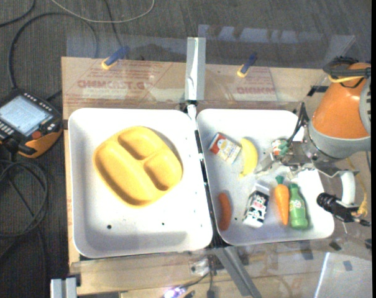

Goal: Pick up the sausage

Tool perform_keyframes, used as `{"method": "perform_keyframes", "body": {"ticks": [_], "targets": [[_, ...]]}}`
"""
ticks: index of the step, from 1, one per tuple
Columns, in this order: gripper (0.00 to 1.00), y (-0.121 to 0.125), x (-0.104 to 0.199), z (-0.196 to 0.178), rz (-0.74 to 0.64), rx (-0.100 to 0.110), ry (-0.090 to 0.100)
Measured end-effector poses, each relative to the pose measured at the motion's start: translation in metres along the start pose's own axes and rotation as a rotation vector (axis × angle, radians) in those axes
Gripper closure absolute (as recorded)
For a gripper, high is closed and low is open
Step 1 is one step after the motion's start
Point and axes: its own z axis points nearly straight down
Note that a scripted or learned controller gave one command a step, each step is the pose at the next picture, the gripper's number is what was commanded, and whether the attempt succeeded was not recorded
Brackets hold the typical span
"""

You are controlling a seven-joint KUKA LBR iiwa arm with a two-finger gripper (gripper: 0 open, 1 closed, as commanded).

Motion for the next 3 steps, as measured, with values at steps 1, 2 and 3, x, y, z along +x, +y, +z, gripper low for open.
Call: {"method": "perform_keyframes", "body": {"ticks": [1, 2, 3], "targets": [[1.0, 0.001, 0.001, -0.006, -0.004, 0.005, 0.002], [1.0, 0.047, 0.02, -0.039, -0.038, -0.001, -0.002], [1.0, 0.007, 0.022, -0.063, 0.003, 0.001, -0.001]]}}
